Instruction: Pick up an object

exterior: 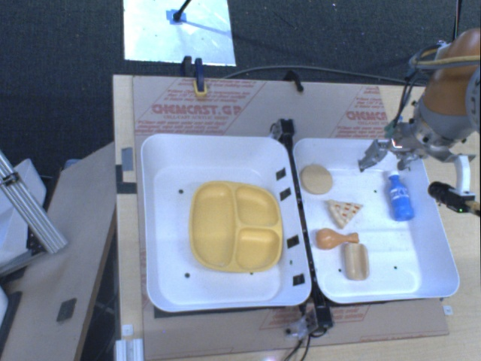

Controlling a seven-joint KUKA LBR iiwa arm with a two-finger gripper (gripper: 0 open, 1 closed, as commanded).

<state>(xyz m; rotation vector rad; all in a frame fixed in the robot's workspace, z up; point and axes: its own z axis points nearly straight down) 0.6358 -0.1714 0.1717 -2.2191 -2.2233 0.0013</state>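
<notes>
The right bin (428, 277) holds a blue bottle (399, 196), a round tan cookie (316, 178), a pizza-slice wedge (345, 212), an orange drumstick (335, 238) and a tan bread roll (355, 261). My gripper (389, 156) hangs over the bin's far right part, just above and left of the blue bottle, with its fingers (372, 156) spread apart and nothing between them. The arm's orange band (453, 81) shows at the right edge.
The left bin (161, 201) holds a yellow divided plate (234, 226). A black divider with clips (294, 209) runs between the bins. A cable and clamp (198, 77) lie on the cardboard behind them. A metal rail (30, 209) sits at far left.
</notes>
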